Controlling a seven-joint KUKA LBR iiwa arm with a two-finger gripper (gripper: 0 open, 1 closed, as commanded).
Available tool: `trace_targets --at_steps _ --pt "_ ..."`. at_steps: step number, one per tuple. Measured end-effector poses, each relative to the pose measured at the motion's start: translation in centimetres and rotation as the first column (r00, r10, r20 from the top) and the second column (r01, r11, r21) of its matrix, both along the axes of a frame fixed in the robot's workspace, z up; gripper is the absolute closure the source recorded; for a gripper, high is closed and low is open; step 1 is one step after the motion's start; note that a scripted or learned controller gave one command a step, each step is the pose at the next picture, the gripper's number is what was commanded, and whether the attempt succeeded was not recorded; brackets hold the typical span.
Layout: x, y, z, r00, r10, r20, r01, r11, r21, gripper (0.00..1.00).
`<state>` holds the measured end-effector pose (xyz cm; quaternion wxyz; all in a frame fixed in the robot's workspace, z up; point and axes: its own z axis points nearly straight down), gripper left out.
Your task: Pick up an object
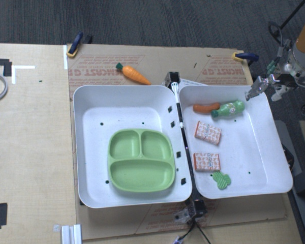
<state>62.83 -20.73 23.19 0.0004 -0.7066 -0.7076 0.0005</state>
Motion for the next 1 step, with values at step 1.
trace_targets --at_steps 1 --pt "3.05 1.82 -13.94 0.999 -0.053 0.001 0.053 0.999 -0.001 0.00"
